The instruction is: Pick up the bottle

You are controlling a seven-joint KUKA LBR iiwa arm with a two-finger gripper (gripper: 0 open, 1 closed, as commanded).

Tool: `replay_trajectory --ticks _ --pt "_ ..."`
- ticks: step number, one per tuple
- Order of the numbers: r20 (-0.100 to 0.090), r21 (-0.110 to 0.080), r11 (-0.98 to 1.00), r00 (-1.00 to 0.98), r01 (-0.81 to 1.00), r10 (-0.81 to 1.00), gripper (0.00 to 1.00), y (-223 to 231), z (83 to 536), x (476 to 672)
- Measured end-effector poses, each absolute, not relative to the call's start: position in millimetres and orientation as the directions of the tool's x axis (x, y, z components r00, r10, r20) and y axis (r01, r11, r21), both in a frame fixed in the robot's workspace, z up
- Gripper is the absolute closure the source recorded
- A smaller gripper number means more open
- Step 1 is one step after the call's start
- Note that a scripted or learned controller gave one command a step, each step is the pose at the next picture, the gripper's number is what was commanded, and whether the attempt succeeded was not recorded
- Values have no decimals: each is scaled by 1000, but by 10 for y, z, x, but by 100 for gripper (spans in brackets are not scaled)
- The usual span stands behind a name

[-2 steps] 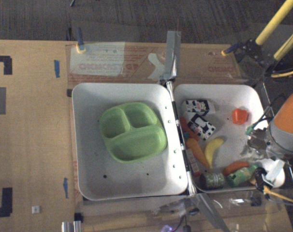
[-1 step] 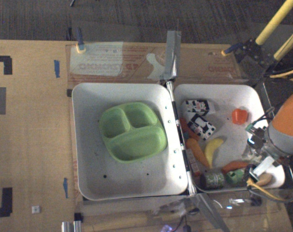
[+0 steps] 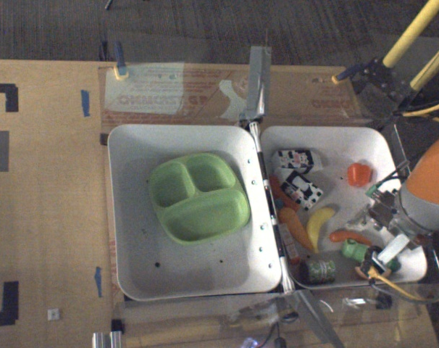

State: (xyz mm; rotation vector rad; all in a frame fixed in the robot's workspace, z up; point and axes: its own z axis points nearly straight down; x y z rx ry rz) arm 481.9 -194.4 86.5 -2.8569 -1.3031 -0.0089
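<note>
A slanted overhead view of a tan bench (image 3: 46, 194) with two shallow white bins side by side. A grey arm with an orange band (image 3: 431, 171) reaches in from the picture's right, and its gripper (image 3: 373, 214) hangs low over the right-hand side of the right bin (image 3: 335, 142). The view does not show whether the gripper is open or closed.

Farthest from the gripper, across the divider to its left, is the left bin (image 3: 132, 252). It holds a light green divided plate (image 3: 199, 198), sitting near its middle.

In the right bin, the things well left of the gripper are two black-and-white patterned cartons, the upper carton (image 3: 295, 158) and the lower carton (image 3: 304, 191), with an orange carrot (image 3: 295, 228) below them by the divider.

Closer in, a yellow banana (image 3: 319, 225) lies to the gripper's left. Below the banana, near the bin's front edge, lies the bottle (image 3: 321, 270). It is short and dark green with a label, it rests on its side, and it is apart from the gripper, down and to its left.

Just below the gripper lies a thin red pepper (image 3: 350, 235), with a small bright green toy (image 3: 353, 251) below that. Just above the gripper sits a small orange cup (image 3: 359, 173).
</note>
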Motion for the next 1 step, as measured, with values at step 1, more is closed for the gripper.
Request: replay_trajectory --ticks 1 --pt "-2 -2 -900 900 435 435 0 -1528 897 4790"
